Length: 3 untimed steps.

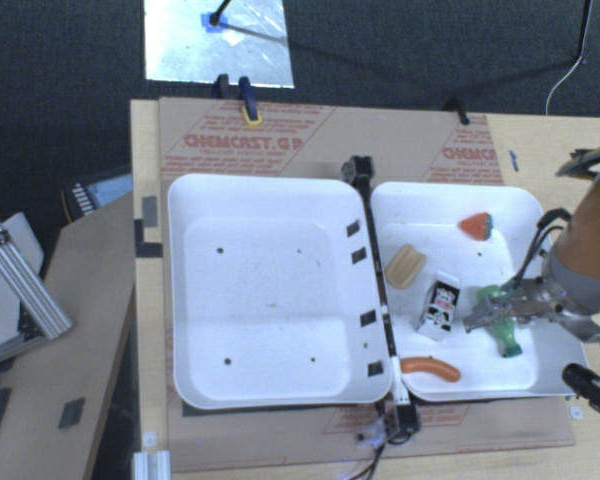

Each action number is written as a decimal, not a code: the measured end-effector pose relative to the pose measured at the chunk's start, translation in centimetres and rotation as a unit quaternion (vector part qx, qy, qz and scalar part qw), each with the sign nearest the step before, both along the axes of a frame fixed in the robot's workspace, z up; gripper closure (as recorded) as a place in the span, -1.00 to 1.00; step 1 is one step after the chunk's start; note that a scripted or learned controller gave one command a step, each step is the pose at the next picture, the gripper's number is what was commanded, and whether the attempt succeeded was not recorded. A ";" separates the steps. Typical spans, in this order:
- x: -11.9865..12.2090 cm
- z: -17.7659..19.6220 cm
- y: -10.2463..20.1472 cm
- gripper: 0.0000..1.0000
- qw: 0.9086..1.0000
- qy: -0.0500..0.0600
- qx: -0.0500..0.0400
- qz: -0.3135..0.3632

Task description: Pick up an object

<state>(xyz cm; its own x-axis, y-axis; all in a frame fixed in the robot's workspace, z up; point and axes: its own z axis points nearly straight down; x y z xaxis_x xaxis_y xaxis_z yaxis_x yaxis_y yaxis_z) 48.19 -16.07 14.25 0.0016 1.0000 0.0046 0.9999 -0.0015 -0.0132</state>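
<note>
Since the gripper [477, 318] sits right by the green toy [502, 330], I cannot tell how its fingers stand; the toy looks small, light and hard, easiest to pinch across its thin middle.

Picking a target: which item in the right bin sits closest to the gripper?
The green toy, lying right at the gripper. The black-and-white box is next nearest; the tan block, orange sausage and strawberry-like piece lie farther off.
</note>
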 end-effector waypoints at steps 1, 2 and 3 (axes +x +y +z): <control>0.6 1.8 -0.1 1.00 1.000 -0.009 -0.003 0.001; 8.1 10.0 5.5 1.00 1.000 -0.014 -0.003 0.007; 10.0 17.9 14.4 1.00 1.000 -0.013 -0.001 0.008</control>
<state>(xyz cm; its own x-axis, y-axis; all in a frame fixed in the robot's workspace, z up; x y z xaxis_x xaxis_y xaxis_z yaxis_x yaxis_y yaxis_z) 58.23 -1.63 32.20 -0.0144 0.9999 0.0021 0.9998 0.0144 0.0120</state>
